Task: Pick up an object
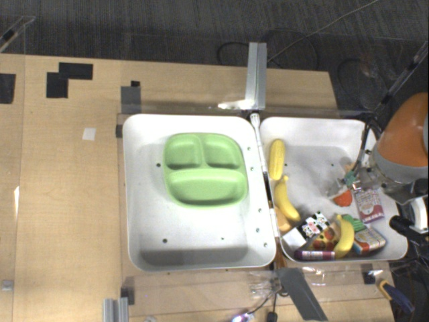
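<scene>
Small orange plastic object [342, 198] beneath tool [353, 177], tool state indiscernible; crowded neighbours risk deflecting grasp, causing a miss.

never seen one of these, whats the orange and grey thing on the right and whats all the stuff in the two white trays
That orange and grey shape is a robot arm, reaching in from the right. The one camera sits above the bench and looks down at a slant. Its gripper hangs over the right bin; I cannot tell whether it holds anything. The left bin holds a green divided plate. The right bin holds toy-like clutter: a yellow corn cob, a banana along the left wall, a second banana in the near corner among small boxes, a small orange piece and a pink packet. The arm's job is to pick one up.
</scene>
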Robot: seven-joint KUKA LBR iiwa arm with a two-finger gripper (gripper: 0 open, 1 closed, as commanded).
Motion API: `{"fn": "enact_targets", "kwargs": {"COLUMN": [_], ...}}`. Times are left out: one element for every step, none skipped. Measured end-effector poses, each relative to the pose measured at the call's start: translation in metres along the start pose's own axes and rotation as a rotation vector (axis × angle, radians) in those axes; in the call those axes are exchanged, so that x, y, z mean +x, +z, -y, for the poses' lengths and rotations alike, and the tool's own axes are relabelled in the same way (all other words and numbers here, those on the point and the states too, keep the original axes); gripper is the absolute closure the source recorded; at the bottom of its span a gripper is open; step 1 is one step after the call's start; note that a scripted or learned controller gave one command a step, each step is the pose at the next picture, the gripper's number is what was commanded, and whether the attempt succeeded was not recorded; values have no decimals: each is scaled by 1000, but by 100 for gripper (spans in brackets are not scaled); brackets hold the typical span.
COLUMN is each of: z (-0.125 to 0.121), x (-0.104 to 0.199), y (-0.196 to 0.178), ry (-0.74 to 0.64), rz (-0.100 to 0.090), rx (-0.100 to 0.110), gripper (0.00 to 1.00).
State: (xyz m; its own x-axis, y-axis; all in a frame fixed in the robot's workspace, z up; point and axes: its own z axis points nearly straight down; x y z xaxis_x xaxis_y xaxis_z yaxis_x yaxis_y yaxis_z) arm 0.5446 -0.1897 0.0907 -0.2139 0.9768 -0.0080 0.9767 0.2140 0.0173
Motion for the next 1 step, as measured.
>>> {"fn": "enact_targets", "kwargs": {"z": [-58], "x": [24], "y": [-150], "ry": [-31], "rz": [-8], "rx": [15], "gripper": [100]}}
